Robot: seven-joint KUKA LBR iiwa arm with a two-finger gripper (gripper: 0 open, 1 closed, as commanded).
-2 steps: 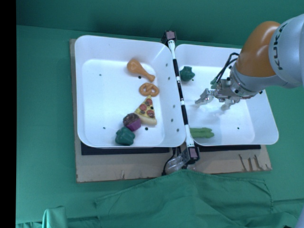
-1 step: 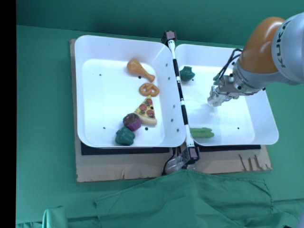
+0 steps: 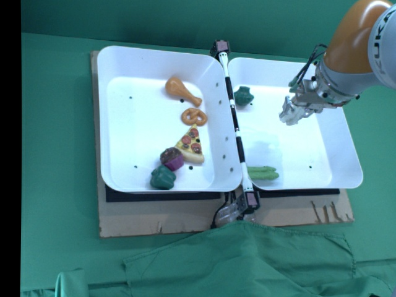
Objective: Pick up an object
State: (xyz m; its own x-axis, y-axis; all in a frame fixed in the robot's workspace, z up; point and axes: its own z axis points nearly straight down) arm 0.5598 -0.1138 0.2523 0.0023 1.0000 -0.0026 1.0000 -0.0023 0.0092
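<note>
My gripper (image 3: 288, 117) hangs above the right bin (image 3: 346, 159), over its upper middle, with nothing seen between its fingers. A dark green pepper-like toy (image 3: 243, 96) lies at that bin's upper left, to the left of the gripper. A green bean pod (image 3: 263, 174) rests near the bin's lower left corner. The left bin (image 3: 124, 135) holds a chicken drumstick (image 3: 181, 90), a pretzel (image 3: 193, 116), a pizza slice (image 3: 190, 144), a purple-and-brown toy (image 3: 172, 158) and a green pepper (image 3: 163, 178).
A divider rail (image 3: 234, 122) runs between the two bins. Both bins sit on a cardboard sheet (image 3: 136, 218). Green cloth (image 3: 247, 258) bunches up in front of the bench. The arm's orange band (image 3: 359, 30) enters from the upper right.
</note>
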